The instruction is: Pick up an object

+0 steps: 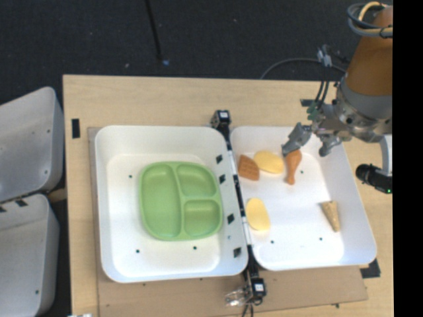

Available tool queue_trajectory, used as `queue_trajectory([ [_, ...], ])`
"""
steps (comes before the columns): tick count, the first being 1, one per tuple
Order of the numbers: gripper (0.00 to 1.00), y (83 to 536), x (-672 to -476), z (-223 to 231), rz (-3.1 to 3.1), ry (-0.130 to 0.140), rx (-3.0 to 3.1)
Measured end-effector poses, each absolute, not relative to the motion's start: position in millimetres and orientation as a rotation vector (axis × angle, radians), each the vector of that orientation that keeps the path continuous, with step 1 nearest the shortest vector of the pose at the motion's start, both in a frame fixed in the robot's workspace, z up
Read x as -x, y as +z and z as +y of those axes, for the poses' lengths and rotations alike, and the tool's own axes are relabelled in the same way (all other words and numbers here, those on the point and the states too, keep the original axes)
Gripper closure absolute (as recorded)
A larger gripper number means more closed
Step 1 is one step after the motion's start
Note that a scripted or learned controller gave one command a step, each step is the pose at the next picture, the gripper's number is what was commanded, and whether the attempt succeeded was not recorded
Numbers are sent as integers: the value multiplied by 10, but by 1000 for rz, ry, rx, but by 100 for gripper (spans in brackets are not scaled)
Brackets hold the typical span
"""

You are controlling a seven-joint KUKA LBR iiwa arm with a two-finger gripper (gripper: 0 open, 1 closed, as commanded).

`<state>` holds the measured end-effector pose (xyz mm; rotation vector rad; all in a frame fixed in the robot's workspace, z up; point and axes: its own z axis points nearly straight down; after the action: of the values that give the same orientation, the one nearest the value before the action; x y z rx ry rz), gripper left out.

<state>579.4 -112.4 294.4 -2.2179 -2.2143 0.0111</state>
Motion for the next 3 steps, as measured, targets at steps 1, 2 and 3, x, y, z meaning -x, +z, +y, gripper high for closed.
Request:
queue_trajectory([
  [1, 0, 3002, -5810, -1123, -2223, -1, 2222],
  [2, 0, 2567, -5853, -1117, -2219, 5, 2222],
  [3, 0, 1933, -5875, -1117, -2217, 7, 2222],
])
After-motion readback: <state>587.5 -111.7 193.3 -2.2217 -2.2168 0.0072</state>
